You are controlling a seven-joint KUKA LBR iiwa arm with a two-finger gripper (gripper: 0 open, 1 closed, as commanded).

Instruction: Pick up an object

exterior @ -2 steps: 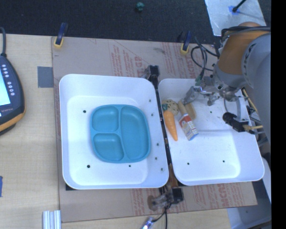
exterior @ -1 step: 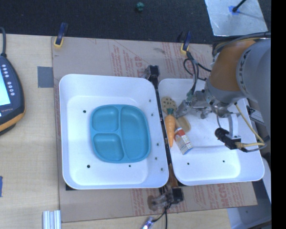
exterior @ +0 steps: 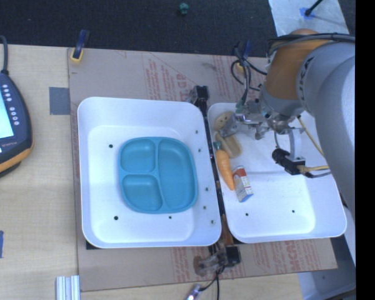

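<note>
- Candidate objects lie along the 9 o'clock wall of the right bin (exterior: 325, 227): a carrot (exterior: 224, 169), a small red-and-white carton (exterior: 242, 184) just beside it at 4 o'clock, a tan bread-like piece (exterior: 230, 145) at the carrot's 12 o'clock
- All three rest on the bin floor; nothing lifted, so the pick is not yet done
- Gripper (exterior: 250, 119) hangs over the bin's 11 o'clock corner, near the tan piece; whether it is open or closed I cannot tell, wrist hardware blocks it
- Left bin (exterior: 87, 167) holds a blue divided plate (exterior: 157, 174), untouched
- Judgement: early stage; descent, grasp and lift all remain
</note>
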